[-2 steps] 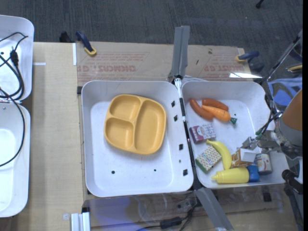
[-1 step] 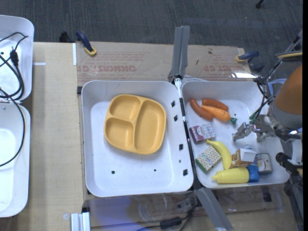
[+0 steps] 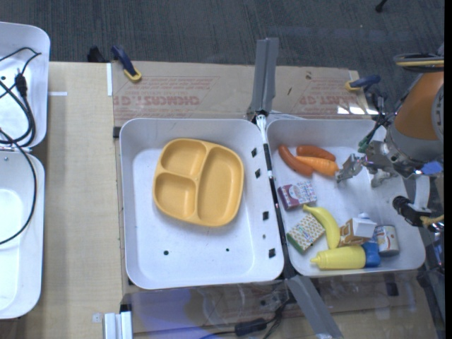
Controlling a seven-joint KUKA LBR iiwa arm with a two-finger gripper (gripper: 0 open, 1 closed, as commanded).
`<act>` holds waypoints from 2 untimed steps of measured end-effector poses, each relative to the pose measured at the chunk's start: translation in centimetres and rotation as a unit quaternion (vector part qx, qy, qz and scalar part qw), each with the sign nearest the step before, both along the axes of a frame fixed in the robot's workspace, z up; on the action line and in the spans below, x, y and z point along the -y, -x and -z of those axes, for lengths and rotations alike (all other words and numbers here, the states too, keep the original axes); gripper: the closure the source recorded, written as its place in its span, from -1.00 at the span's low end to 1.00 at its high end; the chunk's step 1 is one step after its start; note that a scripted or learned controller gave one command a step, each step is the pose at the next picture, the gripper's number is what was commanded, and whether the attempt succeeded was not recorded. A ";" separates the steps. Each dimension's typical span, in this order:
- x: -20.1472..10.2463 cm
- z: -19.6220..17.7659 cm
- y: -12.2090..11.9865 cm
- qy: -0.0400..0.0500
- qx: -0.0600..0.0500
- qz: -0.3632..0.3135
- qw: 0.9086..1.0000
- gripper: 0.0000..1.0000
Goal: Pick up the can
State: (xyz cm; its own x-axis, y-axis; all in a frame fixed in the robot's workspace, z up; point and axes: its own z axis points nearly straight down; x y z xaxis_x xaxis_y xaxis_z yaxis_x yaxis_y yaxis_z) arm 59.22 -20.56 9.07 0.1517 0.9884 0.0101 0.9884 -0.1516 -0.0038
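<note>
The can (image 3: 386, 239), small and silvery with a printed label, sits in the near right corner of the right bin (image 3: 406, 210), next to the blue cap of a yellow bottle (image 3: 345, 258). My gripper (image 3: 364, 173) hovers over the bin's far right part, above and a little left of the can and well apart from it. Its two fingers (image 3: 349, 169) are spread open with only the white bin floor between them.
Also in the right bin lie two carrots (image 3: 311, 159), a small pink carton (image 3: 296, 194), a banana (image 3: 326, 223), a green patterned box (image 3: 305, 232) and a brown carton (image 3: 359, 230). A yellow divided plate (image 3: 199, 182) rests in the left bin (image 3: 141, 260).
</note>
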 end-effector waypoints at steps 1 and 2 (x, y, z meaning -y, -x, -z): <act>0.6 -15.8 10.8 0.006 0.001 -0.061 0.998 -1.00; 0.6 -16.6 10.8 0.006 0.000 -0.062 0.998 1.00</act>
State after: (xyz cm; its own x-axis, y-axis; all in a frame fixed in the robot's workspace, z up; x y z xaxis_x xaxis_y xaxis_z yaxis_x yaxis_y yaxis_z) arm 48.44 -21.14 25.62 0.0285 0.9996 -0.0019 0.9996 -0.0285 -0.0030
